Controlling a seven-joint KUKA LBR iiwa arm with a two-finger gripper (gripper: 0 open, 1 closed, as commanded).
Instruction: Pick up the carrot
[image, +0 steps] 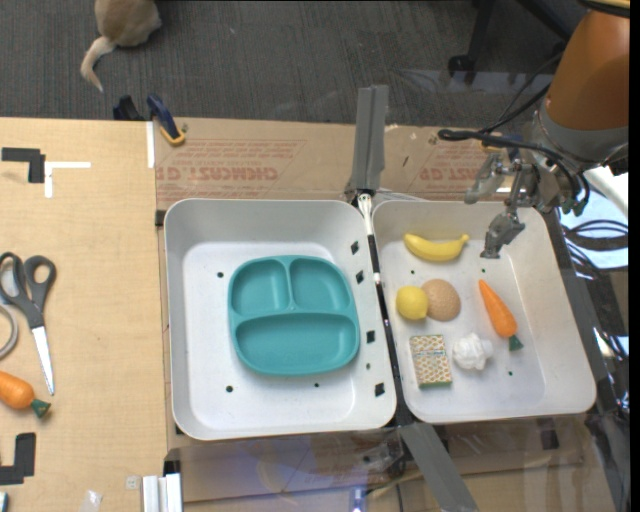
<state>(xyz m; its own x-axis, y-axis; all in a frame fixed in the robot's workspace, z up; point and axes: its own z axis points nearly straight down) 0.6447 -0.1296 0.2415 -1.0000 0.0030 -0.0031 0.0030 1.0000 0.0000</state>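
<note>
- On the far left, on the wooden bench (80, 300), lies a pair of scissors (30, 300) with grey handles, and below it a second small carrot (18, 392) near the edge of the view.
- The left bin (190, 250) holds a teal divided plate (293, 315) with three compartments; it lies flat near the middle of the bin.
- A grey bar (371, 140) stands at the back, between the two bins.
- In the right bin (560, 380), a banana (436, 246) lies near the back wall.
- In front of the banana are a lemon (411, 303) and a brown round thing (440, 299), touching each other.
- Nearer to the front are a small patterned box (430, 360) and, just beside it, a crumpled white thing (470, 351).
- The carrot (497, 310) of the task lies on the floor of the right bin, to the right of the brown round thing, with its green end pointing to the front right. Nothing touches it.
- The gripper (500, 235) hangs over the back part of the right bin, behind the carrot and apart from it, to the right of the banana. I cannot tell how wide it stands; it holds nothing that I can see.
- The arm (595, 70), with its orange band, comes in from the top right.
</note>
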